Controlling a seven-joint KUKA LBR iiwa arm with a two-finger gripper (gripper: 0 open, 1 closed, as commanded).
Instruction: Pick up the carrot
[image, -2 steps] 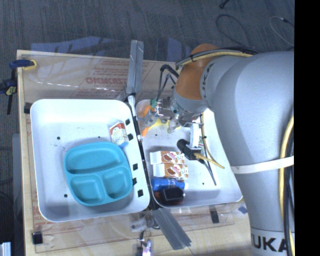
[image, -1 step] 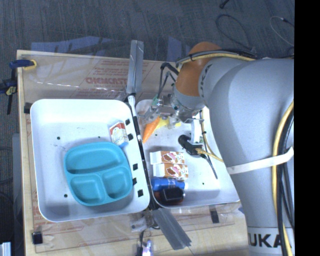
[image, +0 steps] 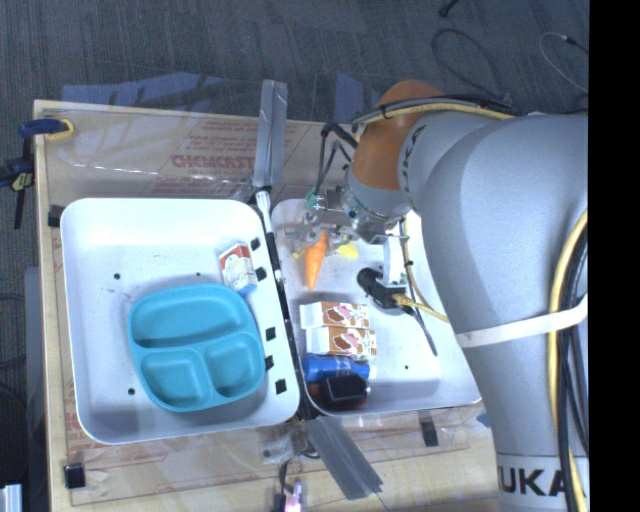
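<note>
Looking down on a pale wooden bench (image: 150, 130) with red lettering under a clear sheet, on dark grey carpet (image: 150, 40). A blue clamp (image: 40, 128) bites its far left corner. Two white bins sit side by side. The left bin (image: 110, 240) holds a blue divided plate (image: 195, 345) and a small red and white carton (image: 236, 266) up against the dividing wall. In the right bin (image: 440, 375), the carrot (image: 314, 261) lies near the far end, tip pointing toward the camera. The gripper (image: 322, 222) is right over the carrot's thick end, and whether it has the carrot I cannot tell. The big grey arm (image: 490, 250) covers the bin's right side. Nearer us lie two brown and white cartons (image: 338, 329) and a blue and black object (image: 335, 378).
</note>
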